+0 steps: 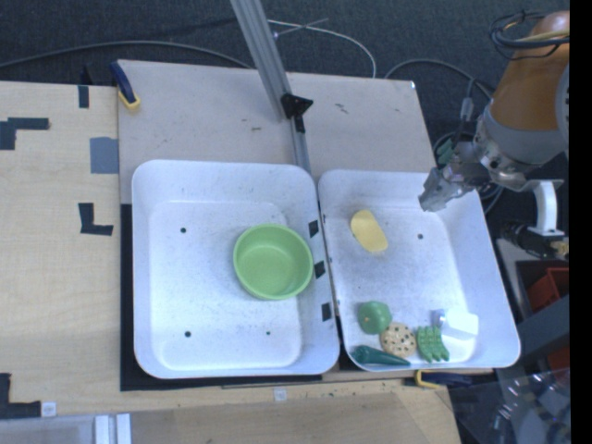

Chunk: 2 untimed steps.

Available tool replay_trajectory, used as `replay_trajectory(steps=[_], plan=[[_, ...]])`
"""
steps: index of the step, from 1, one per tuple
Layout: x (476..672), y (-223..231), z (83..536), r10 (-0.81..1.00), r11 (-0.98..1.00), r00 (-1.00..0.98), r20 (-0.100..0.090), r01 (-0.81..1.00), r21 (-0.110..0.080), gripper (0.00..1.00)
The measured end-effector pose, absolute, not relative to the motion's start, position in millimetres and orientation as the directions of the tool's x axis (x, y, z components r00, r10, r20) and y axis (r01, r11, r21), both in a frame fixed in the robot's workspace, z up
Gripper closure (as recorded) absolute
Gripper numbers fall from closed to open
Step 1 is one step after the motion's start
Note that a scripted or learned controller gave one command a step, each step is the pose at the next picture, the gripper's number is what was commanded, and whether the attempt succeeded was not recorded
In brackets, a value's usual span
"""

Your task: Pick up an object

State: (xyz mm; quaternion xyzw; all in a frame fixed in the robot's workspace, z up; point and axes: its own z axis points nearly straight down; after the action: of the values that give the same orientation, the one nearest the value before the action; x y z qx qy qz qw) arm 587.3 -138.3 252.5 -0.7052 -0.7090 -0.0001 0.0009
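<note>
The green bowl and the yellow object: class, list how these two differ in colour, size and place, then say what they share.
The green bowl is green; the yellow object is yellow. The bowl looks clearly larger than the yellow object. The bowl is round and open on top; the yellow object is a solid oblong lump. The bowl sits in the left bin, the yellow object in the right bin. Both lie untouched, apart from the gripper.

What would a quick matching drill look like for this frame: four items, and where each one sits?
Items:
1. green bowl
2. yellow object
3. gripper
4. speckled round object

Places:
A. over the right bin's upper right rim
B. near the front edge of the right bin, among the small items
C. middle of the left bin
D. upper part of the right bin, lying alone

Pairs: 1-C, 2-D, 3-A, 4-B
</note>
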Motion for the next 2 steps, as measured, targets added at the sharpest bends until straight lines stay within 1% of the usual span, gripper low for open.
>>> replay_trajectory(steps=[1,2], plan=[[580.6,-85,244,1.0,0.006,-0.006,0.001,1.0,-0.003,1.0],[558.2,-34,230,1.0,0.006,-0.006,0.002,1.0,-0.005,1.0]])
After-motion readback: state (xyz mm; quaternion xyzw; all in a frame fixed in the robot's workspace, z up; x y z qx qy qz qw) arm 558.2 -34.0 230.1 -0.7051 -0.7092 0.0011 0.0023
